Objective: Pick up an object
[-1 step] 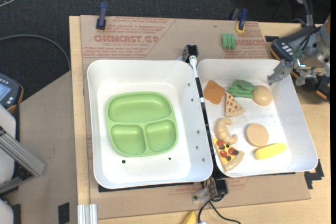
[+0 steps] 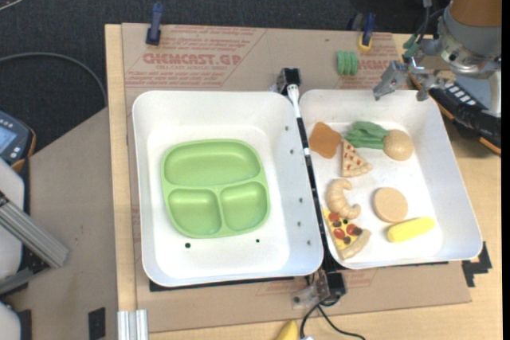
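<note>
Objects for picking lie in the right bin (image 2: 450, 139), all below and to the left of the end effector (image 2: 402, 76) as I see it from the overhead camera. My arm (image 2: 474, 8) comes in from the upper right, orange band above the grey wrist, and the end effector hangs over the far rim of that bin, its metal fingers (image 2: 388, 84) pointing down and left. They look spread apart with nothing between them.

Nearest the end effector sit a green leafy piece (image 2: 365, 134) and a tan round ball (image 2: 398, 145), touching each other. Farther left is an orange-brown wedge (image 2: 325, 139), and just beside it a pizza slice (image 2: 355, 161) with its tip pointing toward the far rim. Lower still I see a croissant (image 2: 341, 197), curved, and a second pizza slice (image 2: 348, 233) against the near-left corner. A round tan disc (image 2: 390, 205) lies near a yellow oblong piece (image 2: 410, 229), whose long axis runs left to right, slightly raised at the right.

Well to the left, the other bin (image 2: 151, 171) holds a green divided plate (image 2: 215, 187). A small green ribbed item (image 2: 347, 63) rests on the counter (image 2: 199, 52) just left of the end effector.
</note>
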You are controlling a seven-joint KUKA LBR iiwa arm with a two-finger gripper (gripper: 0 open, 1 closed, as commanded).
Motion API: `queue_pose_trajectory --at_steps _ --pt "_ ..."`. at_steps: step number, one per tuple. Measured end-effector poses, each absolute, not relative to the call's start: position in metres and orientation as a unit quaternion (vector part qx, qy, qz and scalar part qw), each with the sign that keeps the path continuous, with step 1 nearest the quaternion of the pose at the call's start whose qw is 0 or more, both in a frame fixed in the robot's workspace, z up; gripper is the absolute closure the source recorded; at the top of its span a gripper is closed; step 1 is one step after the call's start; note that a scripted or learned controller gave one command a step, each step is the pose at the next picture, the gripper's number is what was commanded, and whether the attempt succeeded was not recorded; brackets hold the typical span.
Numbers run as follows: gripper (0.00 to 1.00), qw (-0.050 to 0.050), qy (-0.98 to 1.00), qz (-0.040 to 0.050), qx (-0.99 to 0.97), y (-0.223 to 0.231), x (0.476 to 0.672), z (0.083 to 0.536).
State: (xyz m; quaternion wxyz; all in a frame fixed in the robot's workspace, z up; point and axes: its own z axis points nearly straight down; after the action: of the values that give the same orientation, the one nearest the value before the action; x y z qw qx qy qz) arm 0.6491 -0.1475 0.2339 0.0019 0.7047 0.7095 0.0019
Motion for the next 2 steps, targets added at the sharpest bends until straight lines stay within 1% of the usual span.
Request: queue_pose_trajectory --at_steps 1,2 --pt "0.0 -0.008 0.707 -0.0042 0.707 -0.114 0.607 0.09" --pt "0.0 0.002 0.708 0.0015 0.706 -0.09 0.64 0.086"
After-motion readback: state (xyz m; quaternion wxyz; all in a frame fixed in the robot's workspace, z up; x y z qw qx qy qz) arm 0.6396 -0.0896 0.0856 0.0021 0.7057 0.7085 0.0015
